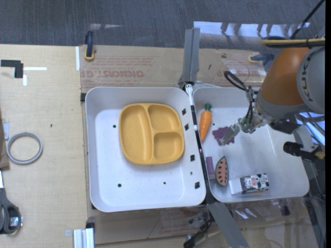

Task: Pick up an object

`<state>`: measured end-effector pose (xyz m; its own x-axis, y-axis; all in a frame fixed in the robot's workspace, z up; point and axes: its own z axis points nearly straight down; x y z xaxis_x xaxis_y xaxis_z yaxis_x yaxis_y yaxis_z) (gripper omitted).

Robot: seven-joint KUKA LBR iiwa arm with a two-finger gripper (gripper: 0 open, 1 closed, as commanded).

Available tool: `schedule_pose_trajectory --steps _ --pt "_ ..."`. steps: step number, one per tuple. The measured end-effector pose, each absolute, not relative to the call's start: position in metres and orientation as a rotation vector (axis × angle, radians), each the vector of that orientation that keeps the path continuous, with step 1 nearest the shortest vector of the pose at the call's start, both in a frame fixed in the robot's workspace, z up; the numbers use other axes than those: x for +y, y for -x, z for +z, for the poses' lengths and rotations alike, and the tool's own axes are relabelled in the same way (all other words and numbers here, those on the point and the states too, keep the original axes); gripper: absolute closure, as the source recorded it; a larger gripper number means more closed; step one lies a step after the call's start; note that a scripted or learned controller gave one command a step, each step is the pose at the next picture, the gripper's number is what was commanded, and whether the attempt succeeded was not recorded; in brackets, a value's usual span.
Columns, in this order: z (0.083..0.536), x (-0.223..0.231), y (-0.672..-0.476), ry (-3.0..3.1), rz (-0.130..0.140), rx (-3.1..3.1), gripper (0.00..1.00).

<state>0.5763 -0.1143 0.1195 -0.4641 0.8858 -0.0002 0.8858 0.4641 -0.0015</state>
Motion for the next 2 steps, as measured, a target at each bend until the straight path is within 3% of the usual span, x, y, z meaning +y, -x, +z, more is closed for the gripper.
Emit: schedule_pose_trajectory --steps 1,2 --pt "0.092 -0.137 -0.610 1.506 0.002 -2.760 0.00" --pt "0.192 -0.081 -0.571 1.328 0.000 -2.850 0.00"
